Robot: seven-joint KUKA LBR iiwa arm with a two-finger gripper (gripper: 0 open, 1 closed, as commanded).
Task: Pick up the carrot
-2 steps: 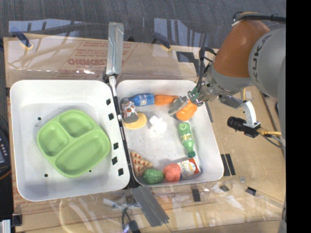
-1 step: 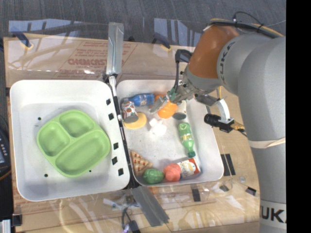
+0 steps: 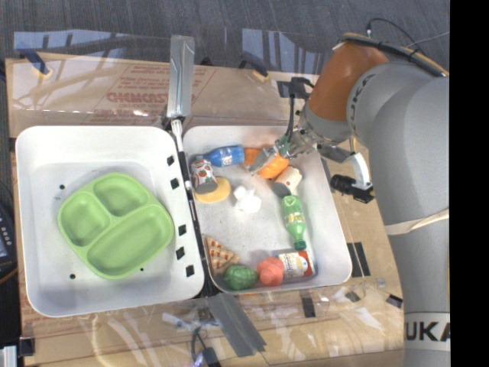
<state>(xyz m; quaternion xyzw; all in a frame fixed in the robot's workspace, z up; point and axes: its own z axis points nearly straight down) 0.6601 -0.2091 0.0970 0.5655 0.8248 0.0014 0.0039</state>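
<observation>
Carrot (image 3: 272, 167) lies near the back wall of the right bin (image 3: 336, 228), touching a blue bottle (image 3: 226, 156). Gripper (image 3: 269, 159) sits low over it, placed for a grasp; jaw state cannot be told.

Left bin (image 3: 30, 205): held one green divided plate (image 3: 116, 224); bare floor lay all around the plate.
Right bin (image 3: 336, 228): its middle was open, only a small white piece (image 3: 246, 199) lay there.
Far edge: a blue bottle (image 3: 227, 156), the carrot (image 3: 273, 167) and the gripper (image 3: 281, 153) crowded close together.
Near edge: a green vegetable (image 3: 241, 277), a tomato (image 3: 270, 271) and a jar (image 3: 296, 264) stood side by side.
Right wall: a green bottle (image 3: 293, 220) lay along it.
</observation>
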